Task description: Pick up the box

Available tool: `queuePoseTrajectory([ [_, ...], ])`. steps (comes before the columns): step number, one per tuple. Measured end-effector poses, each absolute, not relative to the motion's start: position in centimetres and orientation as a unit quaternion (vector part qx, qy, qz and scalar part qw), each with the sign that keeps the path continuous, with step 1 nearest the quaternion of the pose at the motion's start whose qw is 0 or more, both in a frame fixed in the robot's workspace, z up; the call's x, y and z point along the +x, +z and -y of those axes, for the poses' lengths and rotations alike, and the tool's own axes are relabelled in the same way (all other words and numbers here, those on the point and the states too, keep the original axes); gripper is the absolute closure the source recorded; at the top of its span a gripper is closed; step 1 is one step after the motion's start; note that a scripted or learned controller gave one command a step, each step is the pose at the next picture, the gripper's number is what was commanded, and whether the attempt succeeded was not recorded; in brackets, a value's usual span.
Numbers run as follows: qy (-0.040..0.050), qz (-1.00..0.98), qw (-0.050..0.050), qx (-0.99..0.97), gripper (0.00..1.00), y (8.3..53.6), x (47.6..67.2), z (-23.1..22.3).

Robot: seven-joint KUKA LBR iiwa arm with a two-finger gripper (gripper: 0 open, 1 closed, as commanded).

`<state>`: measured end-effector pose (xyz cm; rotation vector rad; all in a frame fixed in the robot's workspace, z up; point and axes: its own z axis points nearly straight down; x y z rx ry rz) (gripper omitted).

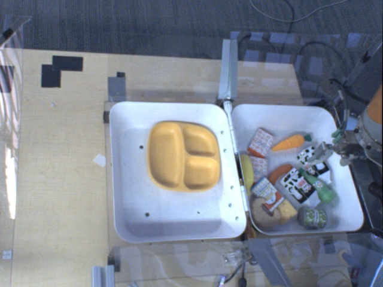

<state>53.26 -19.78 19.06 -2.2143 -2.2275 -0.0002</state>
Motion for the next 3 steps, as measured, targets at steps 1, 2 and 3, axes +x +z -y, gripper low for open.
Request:
queuePoseTrajectory([
  [1,-0.007,0.728,-0.015,-0.685,0.0,11.9,55.6,17.5],
  [2,-0.0097,0.736,-0.024,-0.676,0.0,10.8,58.6,11.7],
  [3,-0.0084,0.712,-0.02,-0.702,0.0,10.7,64.3,10.1],
])
